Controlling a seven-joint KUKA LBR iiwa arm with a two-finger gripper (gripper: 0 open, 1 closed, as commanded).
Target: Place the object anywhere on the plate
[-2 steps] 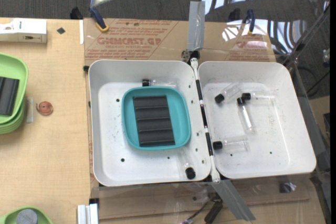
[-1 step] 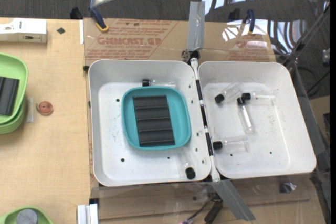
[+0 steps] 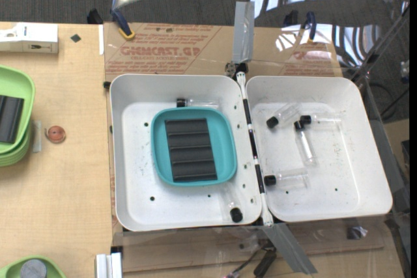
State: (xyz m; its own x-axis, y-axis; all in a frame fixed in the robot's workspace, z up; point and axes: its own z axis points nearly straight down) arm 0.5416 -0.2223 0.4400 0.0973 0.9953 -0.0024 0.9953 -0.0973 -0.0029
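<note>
A teal square plate [image 3: 159, 154] lies in the middle of the left white bin [image 3: 130, 198]. A black ridged rectangular block [image 3: 190, 149] rests flat on the plate, covering most of its centre. Two clear tubes with black caps lie in the left bin, off the plate: one by the far wall [image 3: 190, 103] and one at the near right corner [image 3: 234, 212]. The right white bin [image 3: 365, 159] holds three more clear capped tubes [image 3: 303, 137], scattered across its floor.
A green tray [image 3: 14, 120] with a dark item sits at the bench's left edge, and a small orange disc [image 3: 55, 134] lies beside it. A white box [image 3: 29, 40] lies at the back left. Cardboard [image 3: 169, 49] stands behind the bins.
</note>
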